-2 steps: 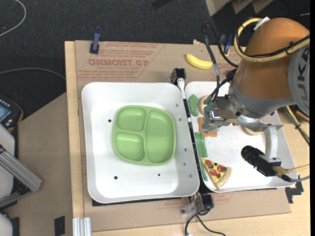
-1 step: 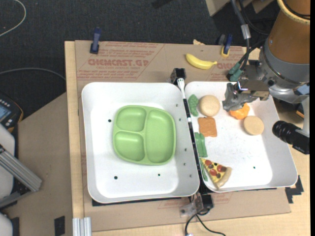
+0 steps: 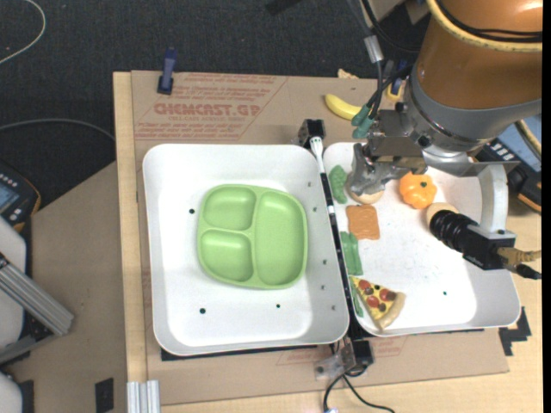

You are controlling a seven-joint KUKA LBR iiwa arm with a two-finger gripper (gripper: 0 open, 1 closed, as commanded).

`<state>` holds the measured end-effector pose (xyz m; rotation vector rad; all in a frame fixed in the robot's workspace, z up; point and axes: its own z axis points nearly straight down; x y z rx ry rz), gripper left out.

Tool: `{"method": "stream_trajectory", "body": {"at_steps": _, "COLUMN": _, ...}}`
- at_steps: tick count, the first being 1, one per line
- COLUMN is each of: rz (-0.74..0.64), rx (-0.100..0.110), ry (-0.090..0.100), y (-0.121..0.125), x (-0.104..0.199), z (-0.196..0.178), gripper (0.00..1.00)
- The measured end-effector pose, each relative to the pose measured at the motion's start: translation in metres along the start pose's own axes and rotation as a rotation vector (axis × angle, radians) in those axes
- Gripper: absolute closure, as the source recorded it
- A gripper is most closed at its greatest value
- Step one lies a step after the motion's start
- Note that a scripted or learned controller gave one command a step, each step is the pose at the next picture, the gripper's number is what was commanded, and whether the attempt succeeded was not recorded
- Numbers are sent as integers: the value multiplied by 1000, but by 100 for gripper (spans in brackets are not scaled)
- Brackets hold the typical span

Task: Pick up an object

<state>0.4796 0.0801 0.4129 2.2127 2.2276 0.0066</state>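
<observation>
The end effector (image 3: 368, 188), its grip state impossible to tell, hovered low in the right bin (image 3: 448, 312) just above the orange wafer (image 3: 363, 222) (likeliest target), which wanted a square, centred descent.

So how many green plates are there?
1. The green plate with three sections lies in the left bin. The arm covers part of the right bin, so something may be hidden there.

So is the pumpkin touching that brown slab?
Apart. The camera view shows bare white bin floor between the pumpkin and the brown slab.
</observation>
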Motion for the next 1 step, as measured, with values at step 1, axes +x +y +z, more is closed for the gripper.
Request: {"method": "stream_trajectory", "body": {"at_steps": 1, "rz": 5, "rx": -1, "ry": -3, "y": 1, "x": -3, "z": -10, "gripper": 100}}
